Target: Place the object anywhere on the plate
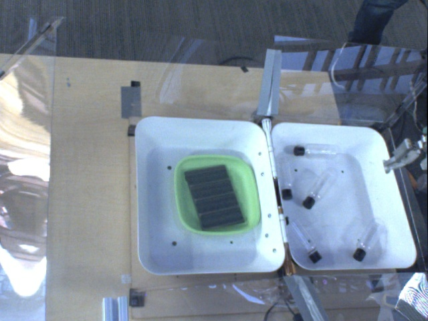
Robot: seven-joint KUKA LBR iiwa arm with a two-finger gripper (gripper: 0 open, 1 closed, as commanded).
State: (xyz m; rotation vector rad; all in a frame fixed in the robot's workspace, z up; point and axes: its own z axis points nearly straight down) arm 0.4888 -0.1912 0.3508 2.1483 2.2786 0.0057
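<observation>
My one fixed camera looks down at a slant on both bins (267, 199), far bench (80, 179) edge at twelve o'clock.

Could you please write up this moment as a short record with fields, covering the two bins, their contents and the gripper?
left bin: holds a green plate
on the plate: a dark ridged block, lying flat
right bin: several clear tubes with black caps, scattered, e.g. one near the middle
gripper: at the right bin's right rim, nothing seen between its fingers
bench: light wood
</observation>
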